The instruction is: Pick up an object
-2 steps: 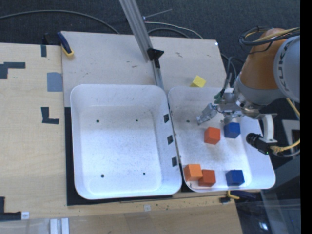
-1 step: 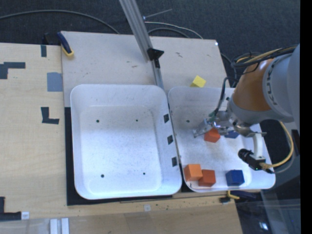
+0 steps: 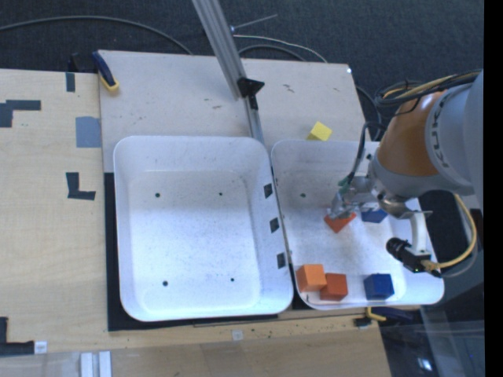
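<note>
My gripper (image 3: 341, 212) reaches into the right bin (image 3: 302, 159) from the right, pointing down over the bin's middle. A small red-orange block (image 3: 339, 224) sits tilted at the fingertips, its top edge caught between the two fingers. Just to its right, partly under the wrist, is a blue block (image 3: 375, 216). Along the bin's front edge lie an orange block (image 3: 313, 275), a red-brown block (image 3: 335, 286) touching it, and a dark blue block (image 3: 379, 286).
The left bin (image 3: 130, 210) stands beside the right one. A yellow block (image 3: 320, 131) lies on the bench behind the right bin. A slanted metal rail (image 3: 224, 42) crosses the back of the bench. Cables hang by the arm at the right.
</note>
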You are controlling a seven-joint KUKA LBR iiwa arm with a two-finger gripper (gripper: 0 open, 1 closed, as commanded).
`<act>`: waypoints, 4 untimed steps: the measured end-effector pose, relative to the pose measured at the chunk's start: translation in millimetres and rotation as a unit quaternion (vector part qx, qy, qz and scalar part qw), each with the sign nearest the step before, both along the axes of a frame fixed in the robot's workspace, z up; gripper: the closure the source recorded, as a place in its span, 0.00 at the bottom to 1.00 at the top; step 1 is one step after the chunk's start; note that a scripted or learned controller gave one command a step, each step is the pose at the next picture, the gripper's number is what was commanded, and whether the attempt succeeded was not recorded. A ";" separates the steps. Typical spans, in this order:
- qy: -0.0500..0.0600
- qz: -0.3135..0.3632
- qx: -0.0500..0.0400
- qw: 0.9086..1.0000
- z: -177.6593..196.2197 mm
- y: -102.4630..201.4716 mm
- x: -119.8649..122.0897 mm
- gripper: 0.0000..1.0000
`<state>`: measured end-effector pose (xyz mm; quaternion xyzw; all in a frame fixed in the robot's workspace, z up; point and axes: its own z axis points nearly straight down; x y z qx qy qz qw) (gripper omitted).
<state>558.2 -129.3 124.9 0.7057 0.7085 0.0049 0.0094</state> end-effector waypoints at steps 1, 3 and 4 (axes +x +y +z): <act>-0.001 0.000 0.000 1.000 -0.2 0.1 0.3 0.00; 0.013 -0.001 0.003 1.000 -35.7 -2.0 -19.6 0.00; 0.010 -0.001 0.003 1.000 -33.1 -9.4 9.1 0.00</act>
